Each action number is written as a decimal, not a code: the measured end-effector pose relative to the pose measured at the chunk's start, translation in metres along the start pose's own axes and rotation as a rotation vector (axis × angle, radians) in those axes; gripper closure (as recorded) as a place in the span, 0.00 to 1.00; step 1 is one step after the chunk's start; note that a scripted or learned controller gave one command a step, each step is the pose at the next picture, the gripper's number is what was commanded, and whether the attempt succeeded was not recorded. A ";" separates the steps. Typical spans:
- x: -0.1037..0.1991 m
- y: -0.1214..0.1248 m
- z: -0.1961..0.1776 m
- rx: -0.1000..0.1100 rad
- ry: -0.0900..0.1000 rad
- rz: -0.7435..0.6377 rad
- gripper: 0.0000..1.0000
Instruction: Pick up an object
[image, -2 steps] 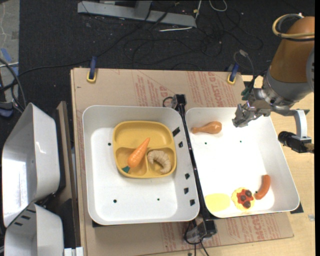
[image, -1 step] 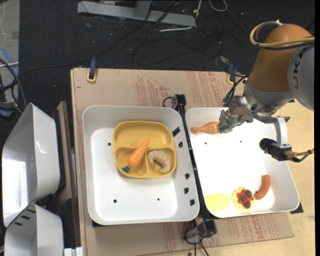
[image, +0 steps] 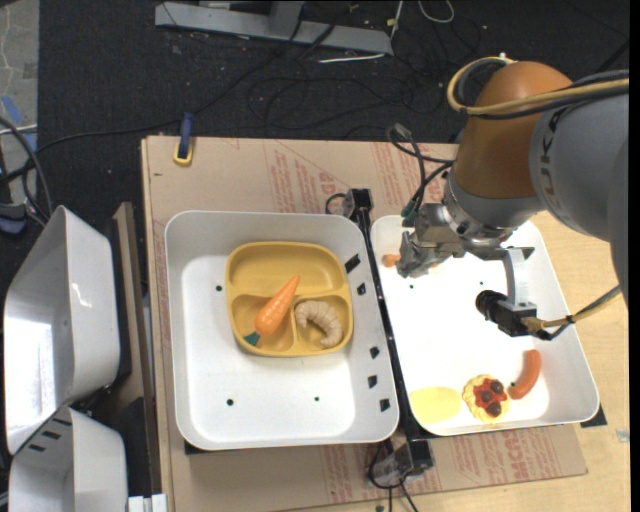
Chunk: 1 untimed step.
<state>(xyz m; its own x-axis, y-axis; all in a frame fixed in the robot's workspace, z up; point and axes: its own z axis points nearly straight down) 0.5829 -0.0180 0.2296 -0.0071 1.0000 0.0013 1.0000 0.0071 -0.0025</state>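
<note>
My gripper hangs over the far left corner of the right bin, under the arm's orange band. A small orange piece lies just left of it by the bin's rim. Near the right bin's front edge lie a red sausage, a small round pizza-like piece and a pale yellow disc. In the left bin a yellow divided plate holds an orange carrot and a pale shrimp.
A black fitting on a grey bracket hangs from the arm over the middle of the right bin. Cables trail to the right. White containers stand left of the bench.
</note>
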 end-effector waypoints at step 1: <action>0.051 -0.011 -0.010 -0.002 0.001 -0.002 1.00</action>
<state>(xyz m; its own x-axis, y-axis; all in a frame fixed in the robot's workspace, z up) 0.5716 0.0333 0.2402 -0.0088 1.0000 0.0019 1.0000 0.0089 -0.0007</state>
